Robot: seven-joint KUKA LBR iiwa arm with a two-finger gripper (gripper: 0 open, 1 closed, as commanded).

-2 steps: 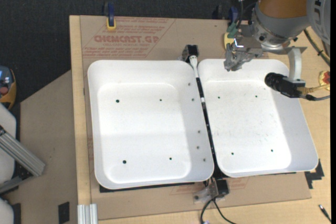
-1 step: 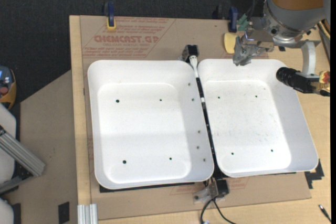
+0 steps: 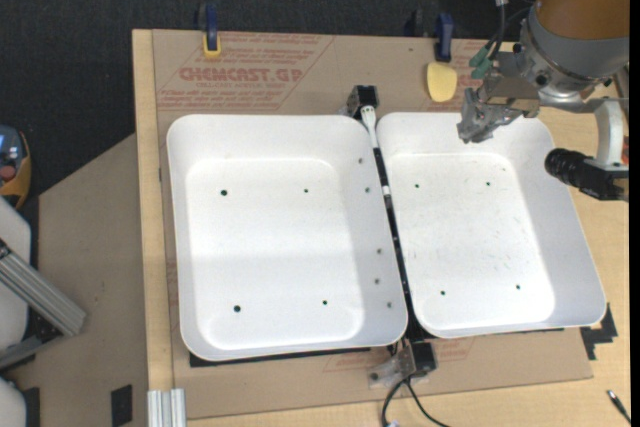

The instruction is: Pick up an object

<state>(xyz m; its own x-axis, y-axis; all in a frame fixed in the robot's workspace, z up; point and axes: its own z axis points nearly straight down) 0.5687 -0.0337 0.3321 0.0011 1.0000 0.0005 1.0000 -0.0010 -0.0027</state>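
Two smooth white plastic bins (image 3: 270, 140), faintly glossy, on matt brown cardboard (image 3: 250, 70); dull metal fingers (image 3: 478, 127).

2 shallow white bins sit side by side on a brown board (image 3: 250, 70) printed with red lettering: the left bin (image 3: 275, 140) and the right bin (image 3: 560, 255), their inner rims touching. 2 blue clamps (image 3: 209, 23) grip the board's 12 o'clock edge. A black clip (image 3: 362, 100) sits at the bins' 12 o'clock junction, another clip (image 3: 415, 360) at 6 o'clock.

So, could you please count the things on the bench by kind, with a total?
Shallow white plastic bins: 2 (left bin, right bin)
Blue-handled clamps: 2 (left clamp, right clamp)
Pale yellow rounded object: 1
Total: 5
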